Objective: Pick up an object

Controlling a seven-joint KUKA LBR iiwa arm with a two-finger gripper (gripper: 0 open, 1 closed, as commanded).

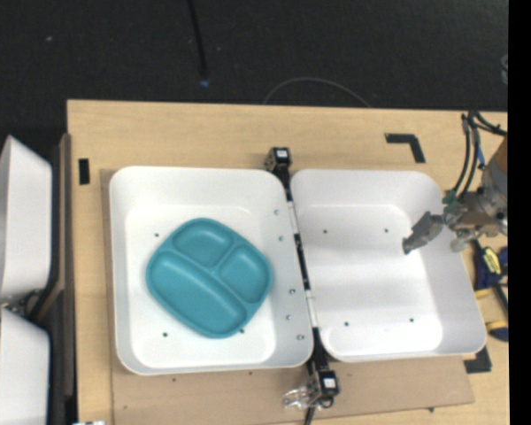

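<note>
A teal divided plate lies flat in the left bin, a little left of that bin's middle. My gripper reaches in from the right over the right-hand part of the right bin, far from the plate. I see nothing held in it. Most of the arm is cut off by the right edge of the view.
A clamp at the back and another at the front join the two bins. Cables and yellow-blue parts sit on the bench by the arm. White boxes stand beyond the bench's left edge.
</note>
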